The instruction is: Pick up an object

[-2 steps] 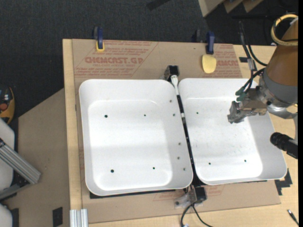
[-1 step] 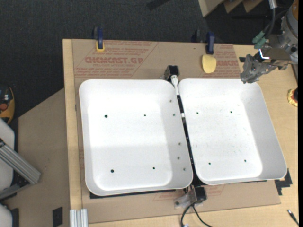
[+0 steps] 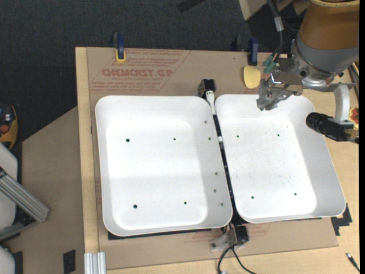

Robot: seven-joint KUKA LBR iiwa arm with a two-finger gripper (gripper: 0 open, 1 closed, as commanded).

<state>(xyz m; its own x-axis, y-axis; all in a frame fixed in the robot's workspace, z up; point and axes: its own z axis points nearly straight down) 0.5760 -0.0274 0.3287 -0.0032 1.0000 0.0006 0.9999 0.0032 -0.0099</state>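
Observation:
A pale yellow rounded object (image 3: 251,76) sits at the back of the bench, just beyond the far rim of the right bin (image 3: 285,204). My gripper (image 3: 266,102) hangs over that bin's far left corner, a little to the right of and nearer than the yellow object. The view does not make clear whether they touch. The grey wrist and orange band rise above it at the upper right.
The left bin (image 3: 114,153) lies beside the right one, a black clip (image 3: 206,87) at the top of the seam between them. Blue clamps (image 3: 118,41) hold the cardboard base at the back. A black fitting (image 3: 322,123) juts over the right bin's right rim.

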